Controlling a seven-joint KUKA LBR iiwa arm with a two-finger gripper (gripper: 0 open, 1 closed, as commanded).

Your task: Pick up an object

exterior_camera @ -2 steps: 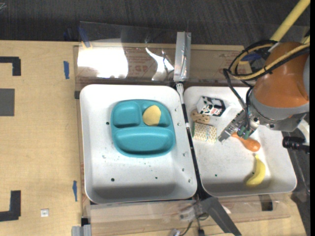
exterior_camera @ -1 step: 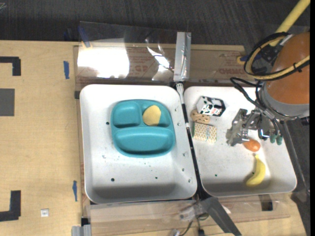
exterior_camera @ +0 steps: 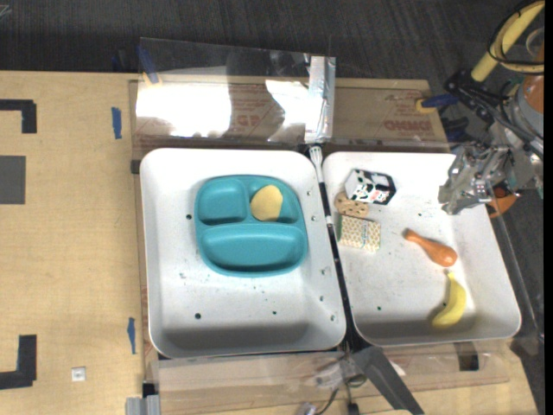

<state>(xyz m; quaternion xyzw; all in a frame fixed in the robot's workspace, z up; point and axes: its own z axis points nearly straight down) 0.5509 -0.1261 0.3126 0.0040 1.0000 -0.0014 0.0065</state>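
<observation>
gripper [exterior_camera: 467, 188] over right bin [exterior_camera: 406, 305] far-right edge, finger state unclear, probably nothing held, banana [exterior_camera: 449, 305] near corner

- The two bins, left [exterior_camera: 164, 301] and right [exterior_camera: 393, 305], are showing white, flecked with small dark specks.
- The divided plate [exterior_camera: 246, 240] in the left bin is showing teal.
- The rounded piece [exterior_camera: 266, 202] lying in the plate's upper right compartment is showing yellow-tan.
- The small box [exterior_camera: 371, 188] near the right bin's top left corner is showing black and white patches.
- The block [exterior_camera: 359, 232] just below it is showing pale cream with tiny coloured dots.
- The carrot-like piece [exterior_camera: 431, 248] is showing orange.
- The banana [exterior_camera: 450, 304] near the right bin's bottom right corner is showing yellow.
- The surface [exterior_camera: 69, 258] is showing light tan wood with black marks and blue tape bits.
- The pincer [exterior_camera: 471, 188] is showing grey metal.
</observation>
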